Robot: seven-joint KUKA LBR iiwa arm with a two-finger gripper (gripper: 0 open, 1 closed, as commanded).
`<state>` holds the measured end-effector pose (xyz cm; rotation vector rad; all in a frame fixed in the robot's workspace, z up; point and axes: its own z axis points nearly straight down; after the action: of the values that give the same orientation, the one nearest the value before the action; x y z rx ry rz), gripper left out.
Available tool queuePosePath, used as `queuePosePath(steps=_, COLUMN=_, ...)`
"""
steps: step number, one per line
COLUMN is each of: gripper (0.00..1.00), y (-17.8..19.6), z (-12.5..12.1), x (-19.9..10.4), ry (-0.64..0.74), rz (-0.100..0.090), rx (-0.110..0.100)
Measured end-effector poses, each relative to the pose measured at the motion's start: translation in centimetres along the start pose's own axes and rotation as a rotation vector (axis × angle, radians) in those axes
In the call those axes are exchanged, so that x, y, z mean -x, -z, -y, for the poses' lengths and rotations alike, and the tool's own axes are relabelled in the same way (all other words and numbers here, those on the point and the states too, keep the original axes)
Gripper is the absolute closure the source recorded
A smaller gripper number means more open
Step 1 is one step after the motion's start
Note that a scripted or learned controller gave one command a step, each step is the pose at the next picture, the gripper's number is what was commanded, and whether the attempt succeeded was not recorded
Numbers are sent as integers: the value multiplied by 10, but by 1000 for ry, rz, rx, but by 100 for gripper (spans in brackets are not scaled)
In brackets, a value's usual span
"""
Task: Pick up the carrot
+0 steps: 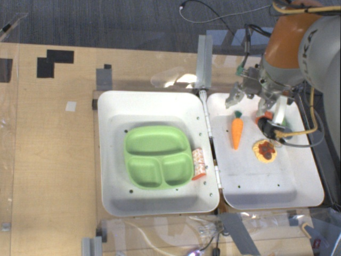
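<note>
Left white shallow bin [106, 159]: green three-compartment plastic plate [158, 156]; small red-and-white packet [198, 163] touching plate's right edge, near bin wall.

Right white shallow bin [298, 191]: orange toy carrot with green top [236, 131] lying flat, upper left area, tip toward camera. Round pizza-like toy disc [265, 150] just right of carrot.

Hand [251, 101] above bin's far edge, near carrot top, fingers spread, grasping nothing.

Risk: carrot tapers, lies flat; off-centre closure likely squeezes it out or nudges it toward disc.

A light wooden surface [48, 159] with black marks [53, 62]; behind it lies dark grey carpet floor [106, 9].
</note>
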<state>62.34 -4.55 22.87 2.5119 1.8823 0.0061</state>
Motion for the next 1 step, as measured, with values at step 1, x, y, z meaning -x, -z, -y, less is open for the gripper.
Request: queuePosePath(steps=1, gripper=0, y=-141, z=-49, x=24, ry=-72, rz=0, rx=3)
